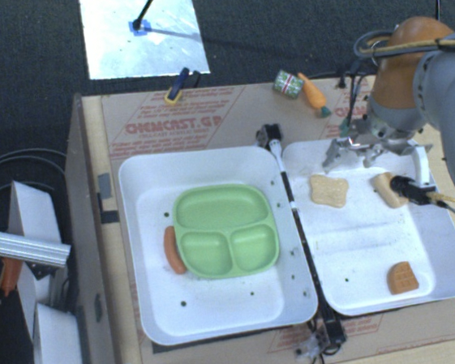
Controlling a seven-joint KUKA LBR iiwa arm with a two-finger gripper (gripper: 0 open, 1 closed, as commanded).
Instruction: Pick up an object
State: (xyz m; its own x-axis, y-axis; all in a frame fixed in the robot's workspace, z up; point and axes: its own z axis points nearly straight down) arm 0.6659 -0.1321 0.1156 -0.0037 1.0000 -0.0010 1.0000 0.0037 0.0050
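Observation:
In the right bin [437, 227] lie a pale toast-shaped piece [329, 190], a tan chunk [387, 190] near the right wall and a brown waffle-like square [402, 277] at the front. My gripper [352, 155] hangs over the bin's far edge, just behind the toast piece. It is open, with nothing between its fingers. The left bin [147, 227] holds a green divided plate [225, 229] and an orange-red sausage [171, 250] against the plate's left side.
The grey arm with its orange band [408, 50] comes in over the right bin's back right corner. A black fitting [408, 188] overlaps the tan chunk. Behind the bins, a green can [288, 83] and an orange carrot toy [314, 94] lie on the cardboard.

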